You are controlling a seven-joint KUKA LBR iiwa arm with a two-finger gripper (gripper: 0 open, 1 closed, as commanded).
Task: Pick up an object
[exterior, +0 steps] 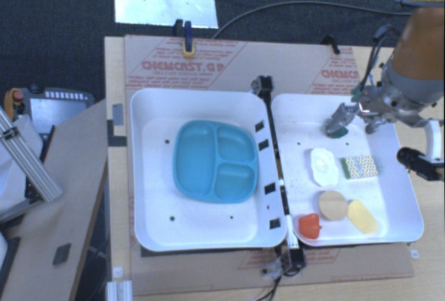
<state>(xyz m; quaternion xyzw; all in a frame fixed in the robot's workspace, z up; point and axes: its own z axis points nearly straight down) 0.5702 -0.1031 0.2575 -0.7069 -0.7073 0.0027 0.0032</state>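
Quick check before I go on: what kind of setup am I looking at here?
Likely a robot grasping test bench in a lab: two white bins on a labelled board, toy food such as a yellow piece, and a teach pendant nearby.

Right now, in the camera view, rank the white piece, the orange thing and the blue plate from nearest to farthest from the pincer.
1. White piece, just below the pincer in the right bin.
2. Orange thing, at that bin's near left corner.
3. Blue plate, over in the left bin.
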